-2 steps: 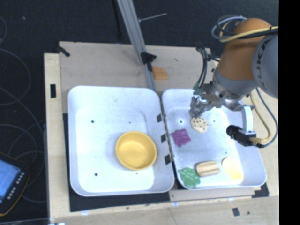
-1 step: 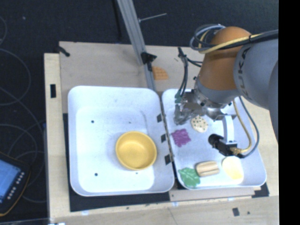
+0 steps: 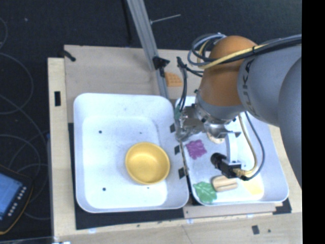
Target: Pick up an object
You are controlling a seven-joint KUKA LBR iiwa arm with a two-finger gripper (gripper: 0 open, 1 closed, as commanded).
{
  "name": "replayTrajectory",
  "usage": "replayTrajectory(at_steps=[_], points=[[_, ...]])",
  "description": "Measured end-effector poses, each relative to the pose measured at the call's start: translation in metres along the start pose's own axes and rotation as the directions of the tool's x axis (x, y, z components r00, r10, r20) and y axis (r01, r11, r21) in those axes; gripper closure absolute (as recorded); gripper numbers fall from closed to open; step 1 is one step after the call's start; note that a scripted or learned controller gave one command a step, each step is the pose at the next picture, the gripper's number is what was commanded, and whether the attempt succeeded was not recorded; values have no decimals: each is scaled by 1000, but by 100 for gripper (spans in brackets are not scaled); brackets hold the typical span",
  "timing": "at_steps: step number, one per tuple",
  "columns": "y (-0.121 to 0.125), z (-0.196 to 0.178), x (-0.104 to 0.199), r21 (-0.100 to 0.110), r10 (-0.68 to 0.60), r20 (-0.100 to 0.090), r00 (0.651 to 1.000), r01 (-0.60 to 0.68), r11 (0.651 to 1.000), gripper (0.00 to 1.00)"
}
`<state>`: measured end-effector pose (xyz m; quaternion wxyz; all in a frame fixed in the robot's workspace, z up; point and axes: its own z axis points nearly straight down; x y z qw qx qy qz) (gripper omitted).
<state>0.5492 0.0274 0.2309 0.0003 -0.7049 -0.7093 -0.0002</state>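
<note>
Nearest the camera, along the front wall of the right bin [image 3: 270,159], lie a green piece [image 3: 204,190], a tan block [image 3: 225,184] touching it, and a pale yellow piece [image 3: 254,188] just beside the block. Slightly farther back, the left bin [image 3: 101,136] holds a yellow bowl [image 3: 147,162], upright, near its right wall. Beyond the green piece, a purple piece [image 3: 196,148] rests on the right bin's floor close to the wall shared by the two bins. The tool [image 3: 184,128] hangs just above and left of the purple piece, over that shared wall; whether it is open or closed cannot be told, and nothing is seen held in it. The grey arm [image 3: 269,85] with its orange band [image 3: 223,75] covers the right bin's far part. Farthest back, a metal rail [image 3: 144,34] slants across the tabletop [image 3: 101,70].
</note>
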Motion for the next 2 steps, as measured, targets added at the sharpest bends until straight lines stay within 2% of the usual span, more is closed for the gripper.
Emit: replayTrajectory(at_steps=[1,2], points=[[-16,-13,50,-2,-3,-2,1000,3,1000,100],[-16,-12,47,-1,3,-2,1000,-3,1000,0]])
